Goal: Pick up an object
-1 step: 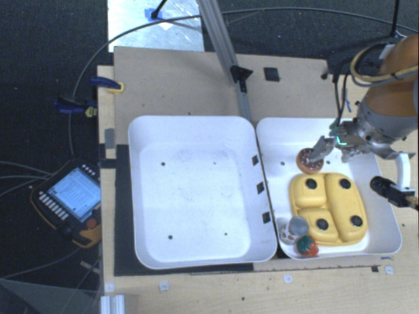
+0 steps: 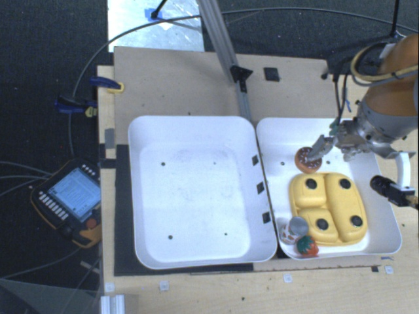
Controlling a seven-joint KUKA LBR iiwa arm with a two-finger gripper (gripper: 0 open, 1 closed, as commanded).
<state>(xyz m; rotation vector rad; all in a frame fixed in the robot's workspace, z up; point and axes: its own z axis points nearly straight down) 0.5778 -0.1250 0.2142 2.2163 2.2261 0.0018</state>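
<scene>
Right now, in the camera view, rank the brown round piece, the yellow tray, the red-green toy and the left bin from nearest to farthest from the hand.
1. Brown round piece, directly at the hand, in the right bin.
2. Yellow tray, just below it.
3. Red-green toy, at the right bin's lower left corner.
4. Left bin, across the divide.

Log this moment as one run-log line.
arm: over right bin | end effector: at brown donut | grasp: unconfirmed | yellow tray: in right bin | left bin: untouched
</scene>
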